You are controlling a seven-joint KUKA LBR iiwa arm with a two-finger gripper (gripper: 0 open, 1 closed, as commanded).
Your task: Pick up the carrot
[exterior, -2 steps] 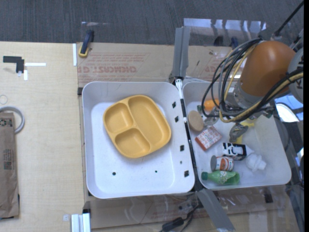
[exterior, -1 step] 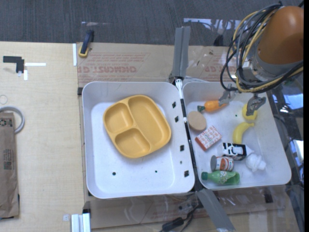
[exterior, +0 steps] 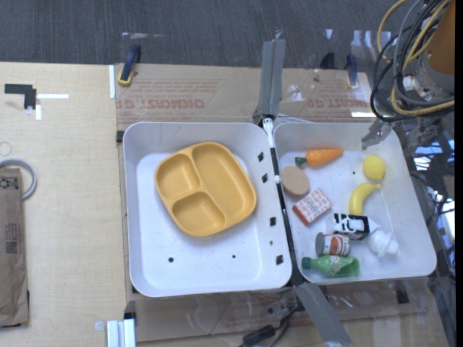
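Observation:
The carrot is orange with a small green top and lies flat near the back wall of the right bin, its tip pointing right. The arm enters at the upper right, wrapped in yellow and black cables. My gripper hangs over the bin's back right corner, about a hand's width right of the carrot and higher than it. It is partly lost among the cables and grey brackets, and nothing shows in its grasp.
Sharing the right bin are a tan round disc, a lemon, a banana, a red-and-white box, a small can, a green bottle and a white lump. The left bin holds a yellow divided plate.

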